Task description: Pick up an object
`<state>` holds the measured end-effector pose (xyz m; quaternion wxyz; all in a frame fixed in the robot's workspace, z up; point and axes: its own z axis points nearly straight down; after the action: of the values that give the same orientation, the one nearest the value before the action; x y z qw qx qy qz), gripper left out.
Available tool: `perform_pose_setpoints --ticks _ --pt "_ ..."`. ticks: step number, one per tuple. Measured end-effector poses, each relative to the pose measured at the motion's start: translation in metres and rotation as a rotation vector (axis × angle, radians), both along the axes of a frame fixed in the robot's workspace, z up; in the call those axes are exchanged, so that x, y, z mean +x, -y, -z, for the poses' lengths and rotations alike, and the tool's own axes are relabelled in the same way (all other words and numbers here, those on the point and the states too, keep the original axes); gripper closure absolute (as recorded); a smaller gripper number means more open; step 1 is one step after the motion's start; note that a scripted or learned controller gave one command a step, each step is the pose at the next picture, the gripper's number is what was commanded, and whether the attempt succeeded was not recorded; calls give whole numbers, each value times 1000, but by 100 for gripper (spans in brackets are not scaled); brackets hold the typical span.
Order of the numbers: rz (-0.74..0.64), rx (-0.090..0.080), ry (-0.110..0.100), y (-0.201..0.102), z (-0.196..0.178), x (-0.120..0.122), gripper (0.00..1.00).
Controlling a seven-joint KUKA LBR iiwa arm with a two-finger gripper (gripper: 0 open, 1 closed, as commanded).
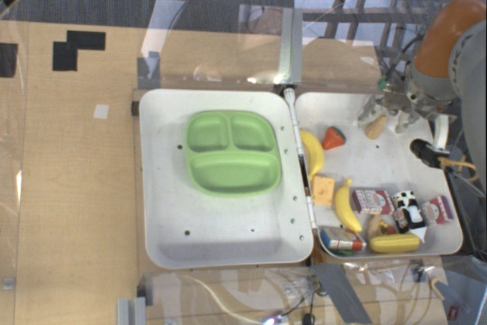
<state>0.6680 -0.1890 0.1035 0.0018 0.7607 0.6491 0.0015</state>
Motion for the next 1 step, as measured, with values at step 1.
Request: perform_pose_setpoints --ticks 1 --pt "-237 -1 3 -45 16 3 0"
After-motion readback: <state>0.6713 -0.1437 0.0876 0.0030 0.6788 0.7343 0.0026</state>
